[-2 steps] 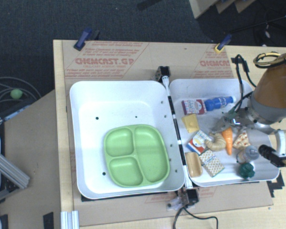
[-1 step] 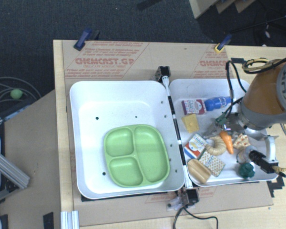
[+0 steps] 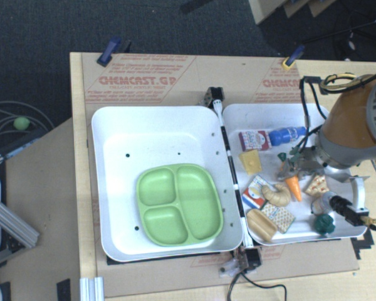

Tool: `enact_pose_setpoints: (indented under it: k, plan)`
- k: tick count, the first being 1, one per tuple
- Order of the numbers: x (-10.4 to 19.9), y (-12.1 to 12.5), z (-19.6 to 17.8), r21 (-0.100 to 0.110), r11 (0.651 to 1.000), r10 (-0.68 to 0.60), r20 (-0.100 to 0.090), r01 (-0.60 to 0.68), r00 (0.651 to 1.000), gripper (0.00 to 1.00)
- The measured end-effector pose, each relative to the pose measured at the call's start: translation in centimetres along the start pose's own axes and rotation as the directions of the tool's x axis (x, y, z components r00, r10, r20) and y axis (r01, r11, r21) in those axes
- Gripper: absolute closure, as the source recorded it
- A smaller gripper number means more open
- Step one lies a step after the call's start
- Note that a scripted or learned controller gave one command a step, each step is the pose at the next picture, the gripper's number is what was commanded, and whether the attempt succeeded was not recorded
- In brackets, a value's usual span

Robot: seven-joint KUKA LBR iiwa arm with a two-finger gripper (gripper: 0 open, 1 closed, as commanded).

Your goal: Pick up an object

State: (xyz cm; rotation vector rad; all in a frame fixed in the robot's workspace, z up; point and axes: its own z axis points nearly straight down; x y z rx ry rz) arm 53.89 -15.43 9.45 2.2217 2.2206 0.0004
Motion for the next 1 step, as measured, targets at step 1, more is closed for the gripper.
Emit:
enact_pose_setpoints:
  k: [1]
  plan:
    - [8.34,0.89,-9.07,-0.001,1.0,-0.002,-0.001,0.002,1.0,1.0]
